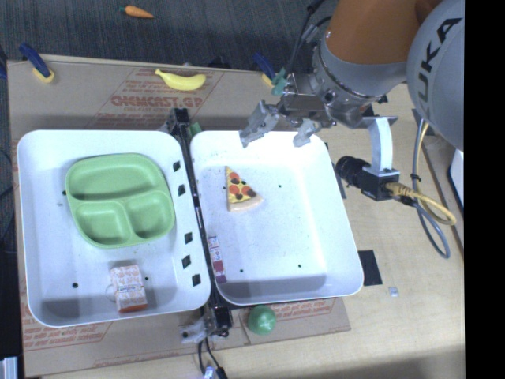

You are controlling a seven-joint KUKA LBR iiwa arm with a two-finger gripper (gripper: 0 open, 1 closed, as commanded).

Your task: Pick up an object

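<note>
Claw (278, 134) spread wide and holding nothing, poised over the far edge of the right bin (335, 235). Pizza slice (240, 189) flat on that bin's floor, left of middle, nearer than the claw and apart from it. Probably light, stiff, thin plastic and low-lying, so likely best pinched across its narrow width, fingers down to the floor.
</note>
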